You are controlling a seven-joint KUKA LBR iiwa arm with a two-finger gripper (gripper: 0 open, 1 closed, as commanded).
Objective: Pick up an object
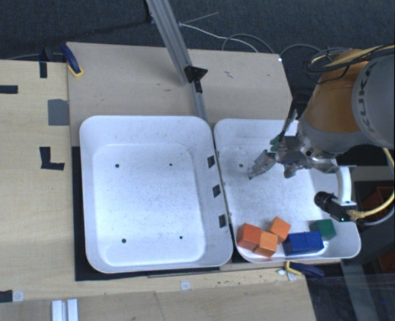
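Several small blocks lie along the near edge of the right bin (250, 139): three orange blocks (250, 235), (279, 227), (267, 243), a blue block (303, 243) and a green block (326, 229). My gripper (271, 172) hangs over the middle of the right bin, up and away from the blocks. Its fingers (256, 169) are spread open with nothing between them. The grey arm with its orange band (337, 105) reaches in from the right.
The left bin (90, 179) sits beside the right one, with a raised divider (217, 179) between them. A slanted metal pole (177, 39) stands behind the bins. A black cable connector (327, 202) hangs off the wrist.
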